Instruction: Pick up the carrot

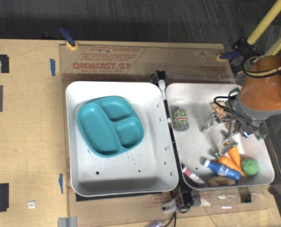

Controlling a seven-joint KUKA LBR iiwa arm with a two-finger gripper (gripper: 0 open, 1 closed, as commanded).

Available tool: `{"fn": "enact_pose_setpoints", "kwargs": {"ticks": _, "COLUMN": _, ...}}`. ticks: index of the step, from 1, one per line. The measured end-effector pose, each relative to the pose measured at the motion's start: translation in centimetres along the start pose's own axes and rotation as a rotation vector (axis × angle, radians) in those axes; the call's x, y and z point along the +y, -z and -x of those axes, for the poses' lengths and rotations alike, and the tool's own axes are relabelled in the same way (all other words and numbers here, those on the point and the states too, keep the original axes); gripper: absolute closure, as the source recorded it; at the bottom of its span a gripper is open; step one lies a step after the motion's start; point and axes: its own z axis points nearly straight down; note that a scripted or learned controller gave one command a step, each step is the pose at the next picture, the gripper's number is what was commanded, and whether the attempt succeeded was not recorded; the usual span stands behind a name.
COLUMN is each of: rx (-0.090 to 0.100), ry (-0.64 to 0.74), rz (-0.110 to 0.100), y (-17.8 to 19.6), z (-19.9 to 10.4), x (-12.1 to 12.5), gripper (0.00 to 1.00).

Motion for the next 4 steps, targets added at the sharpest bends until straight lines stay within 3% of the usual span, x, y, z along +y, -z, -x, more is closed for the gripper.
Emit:
{"fn": "enact_pose_setpoints", "kwargs": {"ticks": 1, "rx": -0.009, "ry": 0.204, "rz": -0.009, "y": 0.2, "z": -6.7, "x": 1.1, "gripper": 0.00}}
{"fn": "enact_pose_setpoints", "kwargs": {"ticks": 2, "rx": -0.017, "ry": 0.206, "rz": -0.013, "y": 1.5, "z": -6.2, "x": 1.1, "gripper": 1.00}}
{"fn": "enact_pose_setpoints", "kwargs": {"ticks": 3, "rx": 0.000, "ry": 0.489, "rz": 0.002, "y": 6.6, "z": -0.2, "x": 1.8, "gripper": 1.00}}
{"fn": "enact_pose_setpoints", "kwargs": {"ticks": 4, "rx": 0.002, "ry": 0.488, "rz": 0.004, "y": 6.5, "z": -0.3, "x": 1.8, "gripper": 0.00}}
